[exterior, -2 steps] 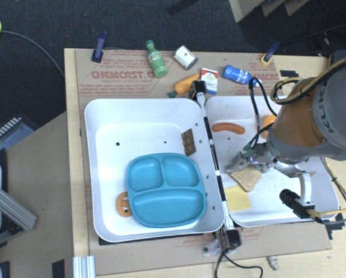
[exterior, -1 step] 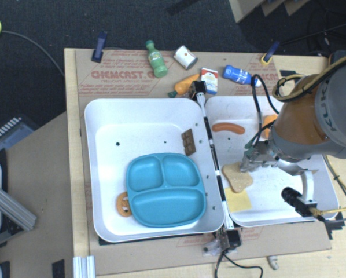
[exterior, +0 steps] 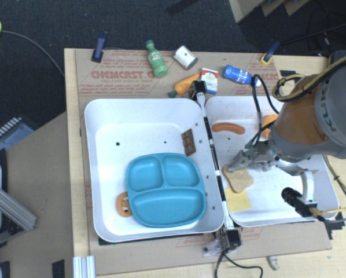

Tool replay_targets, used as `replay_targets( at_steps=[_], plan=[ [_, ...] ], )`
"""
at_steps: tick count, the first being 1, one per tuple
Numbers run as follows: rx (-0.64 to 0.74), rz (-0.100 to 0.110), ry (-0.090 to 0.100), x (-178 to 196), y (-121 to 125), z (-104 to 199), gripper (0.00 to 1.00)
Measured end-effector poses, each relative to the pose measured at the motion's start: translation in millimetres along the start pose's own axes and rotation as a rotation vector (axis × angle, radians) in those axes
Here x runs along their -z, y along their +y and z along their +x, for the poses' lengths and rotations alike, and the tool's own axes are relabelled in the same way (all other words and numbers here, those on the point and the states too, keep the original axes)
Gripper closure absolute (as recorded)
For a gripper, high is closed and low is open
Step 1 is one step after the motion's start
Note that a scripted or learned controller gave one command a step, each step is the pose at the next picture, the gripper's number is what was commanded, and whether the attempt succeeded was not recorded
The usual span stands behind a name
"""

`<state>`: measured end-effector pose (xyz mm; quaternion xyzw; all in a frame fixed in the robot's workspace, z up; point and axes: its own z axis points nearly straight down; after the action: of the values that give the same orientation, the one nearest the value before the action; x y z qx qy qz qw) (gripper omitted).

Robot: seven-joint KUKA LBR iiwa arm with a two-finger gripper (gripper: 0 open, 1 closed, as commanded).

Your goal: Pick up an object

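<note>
Closest to me sits a blue plate (exterior: 164, 189) with three sections, low in the left bin (exterior: 100, 126). I see a small brown pretzel (exterior: 124, 204) peeking out at its left edge, touching it. A brown chocolate bar (exterior: 188, 142) lies farther back, near the wall between the bins.

Over in the right bin (exterior: 329, 184), a yellow cheese slice (exterior: 238, 201) lies near the front. A piece of toast (exterior: 240, 180) lies just behind it, touching it. A hot dog (exterior: 227, 128) lies at the far end. Something orange (exterior: 269, 120) shows beside the arm (exterior: 312, 117).

My gripper (exterior: 241, 162) is down low over the toast. I cannot tell how wide it is or if it has hold of anything.

Behind the bins, on the bench (exterior: 127, 74), I see a green bottle (exterior: 156, 59), a white can (exterior: 185, 57), a blue can (exterior: 236, 74) and a small carton (exterior: 208, 80).
</note>
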<state>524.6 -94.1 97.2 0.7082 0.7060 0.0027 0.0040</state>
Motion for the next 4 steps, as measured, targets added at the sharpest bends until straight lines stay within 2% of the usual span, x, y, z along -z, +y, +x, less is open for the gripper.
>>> replay_targets(
  at_steps=[1,2,3,4],
  plan=[
    [0.005,0.008,0.001,-13.5,109.7,-26.5,0.00],
    [0.002,0.011,0.001,-13.3,19.4,-62.8,0.00],
    [0.005,0.008,0.001,-13.2,100.4,-78.7,0.00],
    [0.004,0.008,0.001,-13.5,142.5,-106.7,0.00]
  ],
)
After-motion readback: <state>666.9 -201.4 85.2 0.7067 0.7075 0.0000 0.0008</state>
